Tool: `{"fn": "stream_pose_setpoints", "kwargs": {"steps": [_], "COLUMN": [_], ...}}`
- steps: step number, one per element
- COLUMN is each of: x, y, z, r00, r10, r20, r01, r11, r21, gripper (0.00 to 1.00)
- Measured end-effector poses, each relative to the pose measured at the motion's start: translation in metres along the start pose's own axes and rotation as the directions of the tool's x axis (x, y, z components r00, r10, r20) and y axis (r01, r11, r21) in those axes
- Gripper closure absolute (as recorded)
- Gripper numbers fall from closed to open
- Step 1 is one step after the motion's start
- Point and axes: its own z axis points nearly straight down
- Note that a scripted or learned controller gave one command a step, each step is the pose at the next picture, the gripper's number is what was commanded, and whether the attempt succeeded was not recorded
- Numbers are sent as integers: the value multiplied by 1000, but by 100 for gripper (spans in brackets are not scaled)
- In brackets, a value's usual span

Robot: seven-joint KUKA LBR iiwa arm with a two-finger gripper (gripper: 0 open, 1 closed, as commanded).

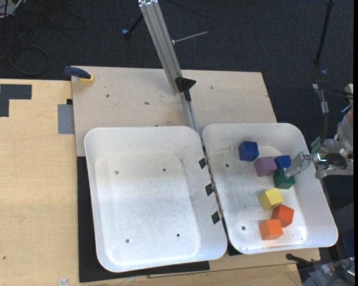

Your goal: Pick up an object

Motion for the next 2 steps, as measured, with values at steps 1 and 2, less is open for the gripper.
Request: {"fn": "stream_pose_setpoints", "kwargs": {"steps": [1, 2], "x": [0, 10], "y": [1, -4], "z": [-2, 49], "r00": [1000, 1000], "r10": [1, -1], "r20": [1, -1], "r01": [-1, 1], "r11": [1000, 1000], "r21": [-4, 1], "gripper": [0, 0]}}
